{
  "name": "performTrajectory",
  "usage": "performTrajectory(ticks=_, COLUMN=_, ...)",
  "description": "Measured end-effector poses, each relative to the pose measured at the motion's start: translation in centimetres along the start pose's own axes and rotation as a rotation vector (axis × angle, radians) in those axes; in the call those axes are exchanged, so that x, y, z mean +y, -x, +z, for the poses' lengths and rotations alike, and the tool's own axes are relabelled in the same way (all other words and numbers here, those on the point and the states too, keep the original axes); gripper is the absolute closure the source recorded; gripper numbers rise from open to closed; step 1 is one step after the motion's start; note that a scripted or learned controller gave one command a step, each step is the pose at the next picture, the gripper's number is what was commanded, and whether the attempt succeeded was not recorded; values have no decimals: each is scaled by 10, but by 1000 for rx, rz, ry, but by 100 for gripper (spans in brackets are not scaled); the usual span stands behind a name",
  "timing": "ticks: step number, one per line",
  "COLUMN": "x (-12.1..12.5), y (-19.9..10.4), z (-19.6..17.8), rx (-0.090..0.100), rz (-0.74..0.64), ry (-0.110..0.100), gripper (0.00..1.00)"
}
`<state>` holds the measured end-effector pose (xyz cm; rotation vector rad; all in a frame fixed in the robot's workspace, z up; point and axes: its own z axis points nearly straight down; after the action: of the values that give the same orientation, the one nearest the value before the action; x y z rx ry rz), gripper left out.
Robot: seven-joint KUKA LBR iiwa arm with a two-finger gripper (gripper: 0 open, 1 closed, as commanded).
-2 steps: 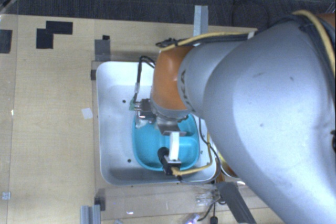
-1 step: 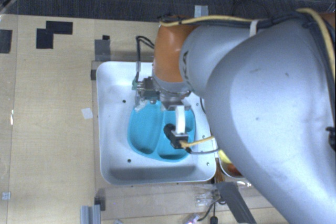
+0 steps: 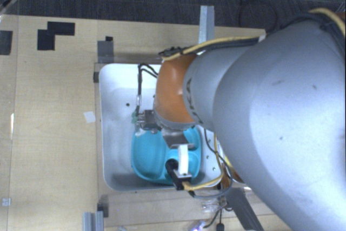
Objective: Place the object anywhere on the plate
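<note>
Blue plate [image 3: 147, 162] lies directly under the claw [image 3: 166, 139], so placing seems the step in hand; I cannot tell whether the claw grips anything, and the next move likely calls for a release there.

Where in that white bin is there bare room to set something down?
The shallow white bin has bare floor along its left wall and upper left corner, above the round turquoise plate. Crowded lower down: the plate lies under the grey arm.
</note>
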<state>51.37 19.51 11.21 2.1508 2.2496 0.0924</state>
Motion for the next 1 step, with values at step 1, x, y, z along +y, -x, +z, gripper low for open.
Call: performTrajectory(ticks=1, x=-10, y=64, z=-82, rx=-19, rz=-36, ry=-57, gripper=0)
